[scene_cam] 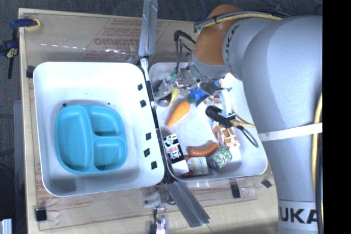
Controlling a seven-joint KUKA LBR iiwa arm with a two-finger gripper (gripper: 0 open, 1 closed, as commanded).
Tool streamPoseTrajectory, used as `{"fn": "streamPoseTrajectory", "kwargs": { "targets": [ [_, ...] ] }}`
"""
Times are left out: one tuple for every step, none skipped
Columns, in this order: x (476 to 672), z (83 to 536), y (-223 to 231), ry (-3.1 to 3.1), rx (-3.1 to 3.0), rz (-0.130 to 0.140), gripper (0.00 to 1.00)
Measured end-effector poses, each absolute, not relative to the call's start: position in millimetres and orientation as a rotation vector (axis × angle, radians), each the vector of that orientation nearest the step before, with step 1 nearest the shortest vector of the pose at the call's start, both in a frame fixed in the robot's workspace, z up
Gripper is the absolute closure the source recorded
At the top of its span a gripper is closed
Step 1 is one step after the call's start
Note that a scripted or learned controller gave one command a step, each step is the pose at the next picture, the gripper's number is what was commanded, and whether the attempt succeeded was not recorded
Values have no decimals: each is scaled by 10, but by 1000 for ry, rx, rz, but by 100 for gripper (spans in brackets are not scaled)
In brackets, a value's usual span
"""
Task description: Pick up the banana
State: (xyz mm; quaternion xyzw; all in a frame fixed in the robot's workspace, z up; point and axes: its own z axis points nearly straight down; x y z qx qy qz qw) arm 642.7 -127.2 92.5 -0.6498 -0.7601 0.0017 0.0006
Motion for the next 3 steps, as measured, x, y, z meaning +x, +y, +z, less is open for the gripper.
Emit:
{"fn": "streamPoseTrajectory", "kwargs": {
  "targets": [
    [6410,1028,-1287,-2384,-2033,16,100],
    [6412,1126,-1286,-2388,-2028,18,100],
    [6325,1005,-1159,-2370,-2058,9,100]
  ]
}}
